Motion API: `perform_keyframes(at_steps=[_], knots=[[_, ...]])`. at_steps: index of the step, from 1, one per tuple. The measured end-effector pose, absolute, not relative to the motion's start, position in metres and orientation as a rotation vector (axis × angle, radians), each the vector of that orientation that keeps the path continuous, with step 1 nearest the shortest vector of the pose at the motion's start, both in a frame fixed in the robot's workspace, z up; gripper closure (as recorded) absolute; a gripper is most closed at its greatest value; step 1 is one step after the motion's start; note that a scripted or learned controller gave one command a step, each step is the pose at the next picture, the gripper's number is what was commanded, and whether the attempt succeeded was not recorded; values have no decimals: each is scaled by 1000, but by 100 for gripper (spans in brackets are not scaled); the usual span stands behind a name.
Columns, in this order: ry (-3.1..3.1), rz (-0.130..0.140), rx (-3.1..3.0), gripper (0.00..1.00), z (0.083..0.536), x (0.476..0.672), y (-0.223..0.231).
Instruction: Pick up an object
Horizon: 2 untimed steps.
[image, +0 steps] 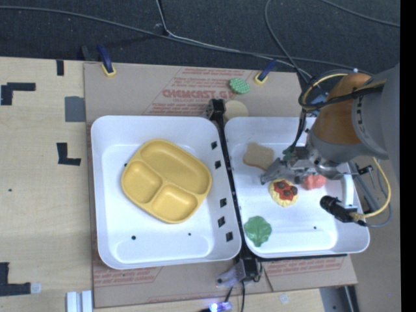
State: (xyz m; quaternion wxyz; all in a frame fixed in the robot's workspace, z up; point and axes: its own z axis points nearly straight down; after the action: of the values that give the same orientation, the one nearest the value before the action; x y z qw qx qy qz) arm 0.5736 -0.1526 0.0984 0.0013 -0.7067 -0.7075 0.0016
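**Crowded corner of the right bin makes a clean pick doubtful**

The gripper (290, 169) hangs low over the right bin (338, 236), just above the yellow toy pizza (284, 193). How its grasp is set cannot be told from this angle, and nothing can be seen clamped in it, so no object counts as picked yet.

The likely target is the pizza, but that is a guess. A pink piece (314, 181) lies just beside it, partly under the wrist, and a tan toast slice (258, 155) sits near on the other side. If the gripper comes down between them it may push one aside or pinch two at once. The pizza looks flat and low, so a closing grasp could slide over its top and come up bare. The green broccoli (258, 230) lies apart near the front wall, with more room around it. Loose cables (376, 200) trail beside the wrist and could brush the bin rim.

The left bin (107, 187) carries a yellow divided plate (166, 181). Both bins rest on a cardboard sheet (188, 93) on the desk (39, 194), which bears black tape marks. A small green item (238, 85) lies on the cardboard behind the bins. Dark carpet (208, 12) with cables runs beyond.
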Motion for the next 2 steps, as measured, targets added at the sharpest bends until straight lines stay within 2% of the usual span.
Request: perform_keyframes(at_steps=[1,2], knots=[[-2223,2,-2216,100,110,574,-151],[-2226,-4,-2221,100,166,569,-143]])
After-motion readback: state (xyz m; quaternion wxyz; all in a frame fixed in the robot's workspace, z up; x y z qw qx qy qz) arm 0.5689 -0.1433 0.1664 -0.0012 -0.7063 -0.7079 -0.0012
